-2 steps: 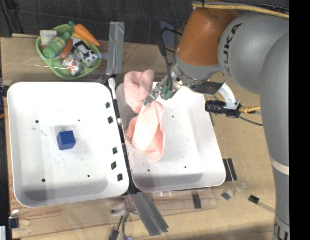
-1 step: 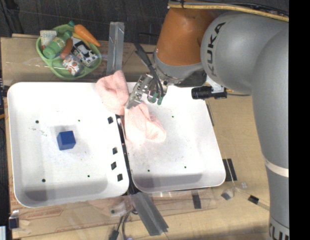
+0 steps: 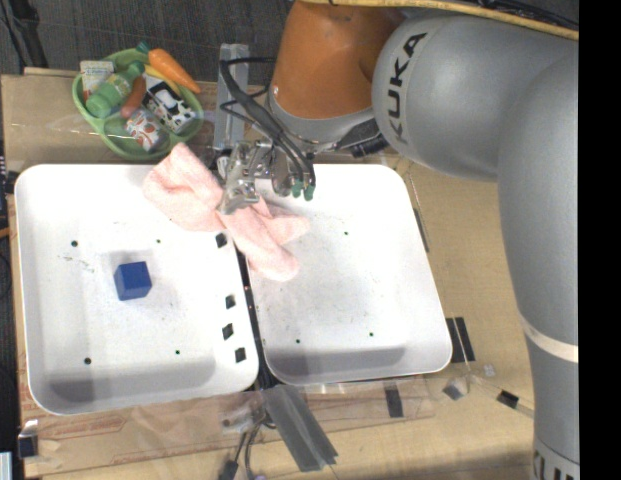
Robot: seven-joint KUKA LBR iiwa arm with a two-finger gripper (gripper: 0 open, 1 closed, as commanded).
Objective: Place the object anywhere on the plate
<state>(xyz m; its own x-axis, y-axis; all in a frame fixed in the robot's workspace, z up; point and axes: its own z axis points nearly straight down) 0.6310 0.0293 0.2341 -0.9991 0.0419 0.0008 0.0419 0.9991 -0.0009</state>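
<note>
Gripper [image 3: 242,190], how far open I cannot tell, sits on the pink cloth [image 3: 215,208], seemingly grasping; next needs a lift.

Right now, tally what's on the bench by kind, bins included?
Shallow white bins: 2 (left, right)
Small blue cube: 1
Crumpled pink cloth: 1
Green bowl of toy food: 1
Total: 5
</note>
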